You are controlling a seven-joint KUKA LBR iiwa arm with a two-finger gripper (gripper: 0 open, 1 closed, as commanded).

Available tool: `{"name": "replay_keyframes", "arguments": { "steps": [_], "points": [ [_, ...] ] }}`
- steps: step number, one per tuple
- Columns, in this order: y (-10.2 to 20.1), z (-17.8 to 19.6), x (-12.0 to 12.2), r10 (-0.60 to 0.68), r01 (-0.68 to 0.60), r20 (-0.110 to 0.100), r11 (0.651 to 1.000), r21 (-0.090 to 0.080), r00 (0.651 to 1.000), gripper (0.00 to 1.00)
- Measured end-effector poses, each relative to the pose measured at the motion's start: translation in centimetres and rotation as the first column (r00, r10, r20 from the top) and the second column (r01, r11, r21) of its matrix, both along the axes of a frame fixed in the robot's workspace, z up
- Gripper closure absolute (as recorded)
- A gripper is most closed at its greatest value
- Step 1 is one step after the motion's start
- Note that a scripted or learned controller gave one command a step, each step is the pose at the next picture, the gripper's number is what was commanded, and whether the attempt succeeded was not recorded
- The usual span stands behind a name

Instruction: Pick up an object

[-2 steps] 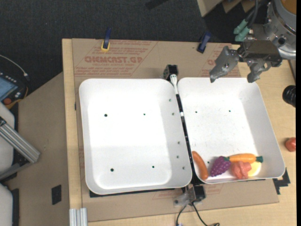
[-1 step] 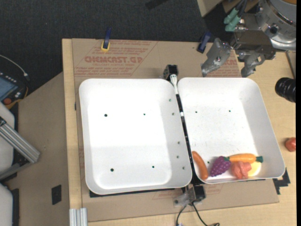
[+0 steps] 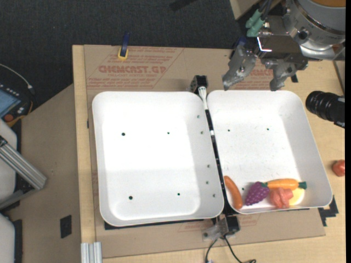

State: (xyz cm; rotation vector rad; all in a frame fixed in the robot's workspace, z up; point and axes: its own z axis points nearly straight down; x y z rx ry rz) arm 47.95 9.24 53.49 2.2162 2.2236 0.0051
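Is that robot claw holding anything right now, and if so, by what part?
Nothing is held. The gripper hangs open above the right bin's far edge, nothing between its fingers; the toy food lies in the near corner.

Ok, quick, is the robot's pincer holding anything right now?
Pincer: open, holding nothing, up above the far edge of the right bin; the toy food lies at the near edge.

My gripper (image 3: 256,75) is plain grey metal, with a bit of teal cable above it. Both bins are white: the left bin (image 3: 109,147) just has a few dark dots, the right bin (image 3: 285,125) is speckled. Toys in it: orange-red sausage (image 3: 233,192), purple grapes (image 3: 256,193), orange carrot (image 3: 284,183) with green tip, pinkish-red piece (image 3: 279,197). Tan cardboard (image 3: 153,70) underneath has red lettering.
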Motion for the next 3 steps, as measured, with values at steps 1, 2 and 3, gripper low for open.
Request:
{"name": "replay_keyframes", "arguments": {
  "steps": [1, 2, 3],
  "points": [
    [-4.5, -17.7, -0.2, -0.009, 0.009, -0.022, 1.0, -0.005, 1.0, 0.0],
    [-3.8, -2.1, 1.6, -0.002, 0.002, 0.017, 1.0, 0.002, 1.0, 0.0],
    [-0.7, 0.2, -0.1, 0.001, -0.001, 0.004, 1.0, 0.001, 1.0, 0.0]
  ]
}}
